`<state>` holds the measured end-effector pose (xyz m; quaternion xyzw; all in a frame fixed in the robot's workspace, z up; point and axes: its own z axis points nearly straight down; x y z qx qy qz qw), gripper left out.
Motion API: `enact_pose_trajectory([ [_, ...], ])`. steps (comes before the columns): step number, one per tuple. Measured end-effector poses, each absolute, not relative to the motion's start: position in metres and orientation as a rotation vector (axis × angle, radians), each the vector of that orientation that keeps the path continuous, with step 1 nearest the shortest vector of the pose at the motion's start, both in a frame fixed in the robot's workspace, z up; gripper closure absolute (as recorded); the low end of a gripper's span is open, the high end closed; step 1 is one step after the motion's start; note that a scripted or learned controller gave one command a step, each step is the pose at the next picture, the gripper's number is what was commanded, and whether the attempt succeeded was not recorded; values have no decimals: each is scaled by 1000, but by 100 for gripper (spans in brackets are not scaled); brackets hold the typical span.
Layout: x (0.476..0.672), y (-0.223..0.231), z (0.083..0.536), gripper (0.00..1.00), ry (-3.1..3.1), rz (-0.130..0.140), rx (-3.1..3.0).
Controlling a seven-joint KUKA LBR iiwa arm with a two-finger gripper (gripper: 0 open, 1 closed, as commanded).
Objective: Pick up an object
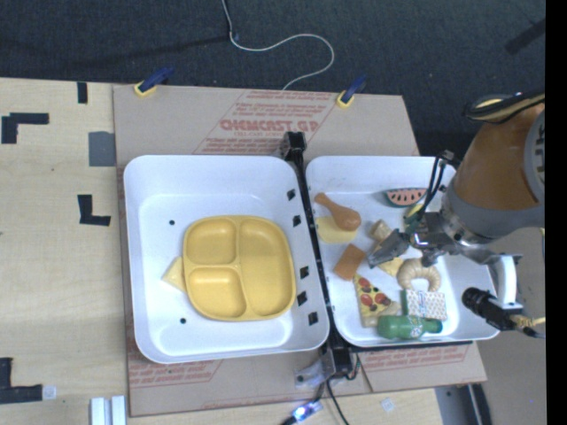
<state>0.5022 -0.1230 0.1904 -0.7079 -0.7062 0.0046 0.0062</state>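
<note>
two bins, one crowded with toy food

sits low over the middle of the right bin [354,171], the gripper [387,253], fingers pointing toward the frame's left, tips spread slightly, nothing visibly held between them. hangs just above or against a small beige piece [380,231] and beside an orange-brown wedge [350,261]; contact cannot be told from this slant.

likely target, judging by the tips: the wedge or the beige piece, both at mid-right of the frame. probably light, stiff plastic with smooth, slippery faces; best taken across the narrow flat sides, not the sloped ones, which could squirt out of a pinch.

crowded all around. above and left, a drumstick-shaped toy [338,209] lying over a pale yellow piece [331,231]. upper right, a watermelon slice [406,197]. below the tips, a ring-shaped pastry [418,274], a pizza slice [372,297], a white patterned block [427,305] and a green bottle-like item [403,328] near the lower rim. risks nudging neighbours or closing on two things at once, given the tight spacing.

far off in the left bin [142,184], a yellow divided plate [239,266], well apart and no obstacle. between the two, a black divider rail [308,237], close to the wedge's left side.
</note>
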Motion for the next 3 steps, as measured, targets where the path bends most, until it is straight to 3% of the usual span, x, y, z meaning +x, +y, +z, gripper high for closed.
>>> enact_pose_trajectory([
  [1, 505, -123, 196, 0, -2220, 3, -2219],
  [3, 503, -111, 84, 0, -2220, 5, -2217],
])
